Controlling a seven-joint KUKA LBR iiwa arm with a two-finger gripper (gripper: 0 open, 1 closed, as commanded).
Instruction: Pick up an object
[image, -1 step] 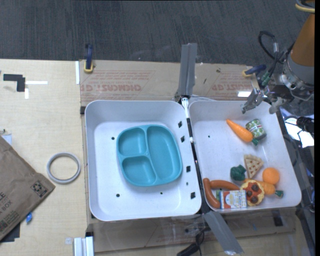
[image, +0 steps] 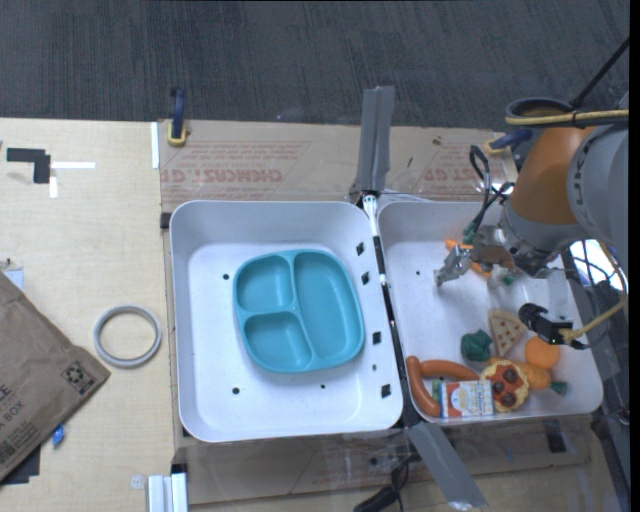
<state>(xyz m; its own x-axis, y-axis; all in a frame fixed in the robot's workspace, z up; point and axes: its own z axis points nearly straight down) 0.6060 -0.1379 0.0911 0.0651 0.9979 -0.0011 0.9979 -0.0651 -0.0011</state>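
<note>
My gripper (image: 450, 268) hangs over the upper left part of the right bin (image: 415, 240), pointing left and down above bare white floor. Toy foods lie along that bin's front and right side: a red sausage (image: 432, 378), a small juice carton (image: 468, 400), a round pizza toy (image: 506, 381), a green broccoli piece (image: 476, 345), a tan wedge (image: 506, 331) and an orange fruit (image: 543, 354). All of them lie well below and right of the gripper. A small orange bit (image: 459, 244) shows beside the gripper; what it is I cannot make out.
The left bin (image: 200, 330) holds a teal divided plate (image: 298, 309). A roll of tape (image: 127, 334) and a brown paper bag (image: 35, 380) lie on the bench to the left. The grey arm with its orange band (image: 545, 185) reaches in from the right, trailing cables.
</note>
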